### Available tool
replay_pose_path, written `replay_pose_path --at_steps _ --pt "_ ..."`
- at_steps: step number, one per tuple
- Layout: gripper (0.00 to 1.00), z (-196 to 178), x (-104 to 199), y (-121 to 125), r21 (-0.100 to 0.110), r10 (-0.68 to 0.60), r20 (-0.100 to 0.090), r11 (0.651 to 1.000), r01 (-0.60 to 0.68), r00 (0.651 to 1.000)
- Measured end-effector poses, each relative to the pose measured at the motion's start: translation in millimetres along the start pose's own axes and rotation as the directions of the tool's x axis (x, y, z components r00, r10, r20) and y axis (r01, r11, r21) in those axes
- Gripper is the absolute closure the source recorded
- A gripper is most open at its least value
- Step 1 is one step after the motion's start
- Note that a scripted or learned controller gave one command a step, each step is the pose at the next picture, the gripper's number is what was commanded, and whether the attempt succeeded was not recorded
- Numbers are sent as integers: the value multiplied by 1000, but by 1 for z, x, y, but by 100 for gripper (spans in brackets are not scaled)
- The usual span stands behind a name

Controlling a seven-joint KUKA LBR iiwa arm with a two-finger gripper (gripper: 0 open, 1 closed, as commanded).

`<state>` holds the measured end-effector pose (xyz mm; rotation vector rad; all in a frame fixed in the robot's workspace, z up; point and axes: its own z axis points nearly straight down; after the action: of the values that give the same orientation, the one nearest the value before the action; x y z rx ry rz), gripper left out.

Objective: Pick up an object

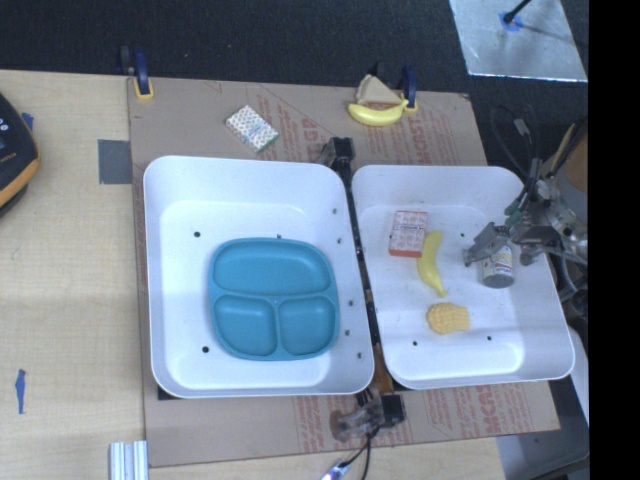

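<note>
Two white bins sit side by side on the worktop (70, 298), over a sheet of brown cardboard (300, 128). Left bin (165, 268) holds a blue divided plate (272, 298), roughly central. Right bin (535, 353) holds four items: a small red-and-white box (408, 233) near its upper left, a yellow banana (432, 261) just right of and below the box, a yellow lumpy object (448, 317) below the banana, and a small can (499, 266) toward the right wall. Gripper (497, 248) reaches in from the right and sits directly over the can; dark finger parts overlap the can's top and left side. Whether the jaws are open or closed on the can cannot be told from this view; the can appears to rest on the bin floor. Outside the bins: a second banana (376, 113) at the cardboard's top edge beside a blue clamp (408, 86), a patterned packet (251, 127) above the left bin, another blue clamp (141, 72) at the cardboard's upper-left corner.
</note>
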<state>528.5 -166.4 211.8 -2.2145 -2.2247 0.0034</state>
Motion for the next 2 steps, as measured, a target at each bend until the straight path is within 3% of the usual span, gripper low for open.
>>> replay_pose_path --at_steps 1,2 --pt "0 77 44 63 1 -2 1 1000 2 1000" --pt "0 120 40 50 1 -1 1 1000 1 1000"
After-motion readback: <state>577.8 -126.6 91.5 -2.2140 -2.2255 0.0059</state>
